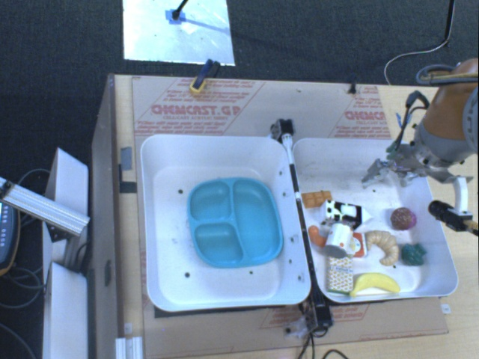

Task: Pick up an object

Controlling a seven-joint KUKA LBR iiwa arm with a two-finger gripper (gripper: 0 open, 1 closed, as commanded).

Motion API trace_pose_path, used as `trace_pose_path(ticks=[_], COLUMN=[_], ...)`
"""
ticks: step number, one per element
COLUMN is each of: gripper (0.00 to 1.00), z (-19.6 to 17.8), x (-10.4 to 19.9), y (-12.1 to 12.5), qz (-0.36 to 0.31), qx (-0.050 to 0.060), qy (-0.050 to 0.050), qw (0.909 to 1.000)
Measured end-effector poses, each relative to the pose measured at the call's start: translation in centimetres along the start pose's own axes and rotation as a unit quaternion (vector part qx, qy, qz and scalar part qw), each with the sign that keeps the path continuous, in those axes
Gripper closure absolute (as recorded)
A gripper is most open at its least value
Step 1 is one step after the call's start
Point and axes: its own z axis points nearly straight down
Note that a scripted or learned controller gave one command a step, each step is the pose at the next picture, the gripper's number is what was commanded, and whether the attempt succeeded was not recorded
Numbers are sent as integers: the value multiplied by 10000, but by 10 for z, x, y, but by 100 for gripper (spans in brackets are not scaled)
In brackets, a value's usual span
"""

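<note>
Tool (391, 167) spread wide, holding nothing, over the right bin (374, 149).

Poised above bare floor at the far side, presumably for a clear descent; toys heaped toward the near side: banana (376, 283), croissant (383, 245), purple ball (403, 218). Blue tray (233, 222) alone in the left bin (168, 223).

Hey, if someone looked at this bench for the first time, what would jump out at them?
Probably the blue divided tray lying alone in the left bin. Next, the toy food crowded at the right bin's near side, like the yellow banana and croissant, with the gripper above that bin's far part.
</note>
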Motion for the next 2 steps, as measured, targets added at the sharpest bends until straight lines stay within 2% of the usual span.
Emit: trace_pose_path(ticks=[1, 2], gripper=[0, 0], z=[-2, 30], x=[-1, -1], y=[-45, -57], qz=[13, 13], qx=[1, 5], qy=[-3, 0], qw=[10000, 10000])
